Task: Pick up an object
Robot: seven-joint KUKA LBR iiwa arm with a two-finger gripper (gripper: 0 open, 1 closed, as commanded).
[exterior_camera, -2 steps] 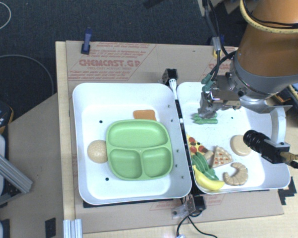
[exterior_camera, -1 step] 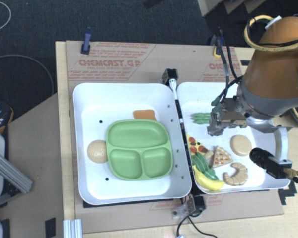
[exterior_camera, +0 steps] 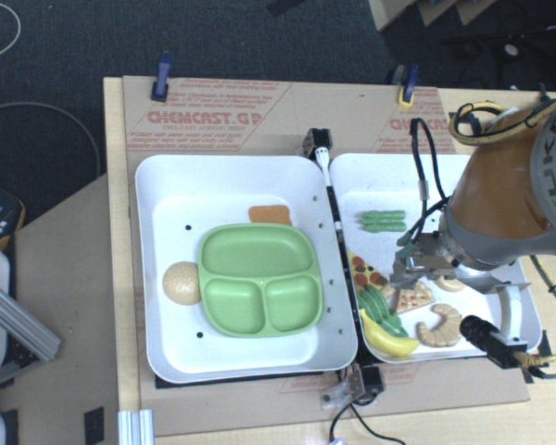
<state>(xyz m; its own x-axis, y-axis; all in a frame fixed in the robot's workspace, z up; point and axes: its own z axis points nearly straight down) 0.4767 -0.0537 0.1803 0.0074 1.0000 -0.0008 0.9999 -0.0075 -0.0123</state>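
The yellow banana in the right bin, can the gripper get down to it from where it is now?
Probably yes: the yellow banana lies uncovered just beside the gripper, though green pods crowd it.

The arm [exterior_camera: 500, 193] is a thick rounded body, orange across its upper band and grey below. Black cables [exterior_camera: 424, 170] loop along its side, with a yellow one near the top. The gripper [exterior_camera: 412, 265] is a small grey metal assembly.
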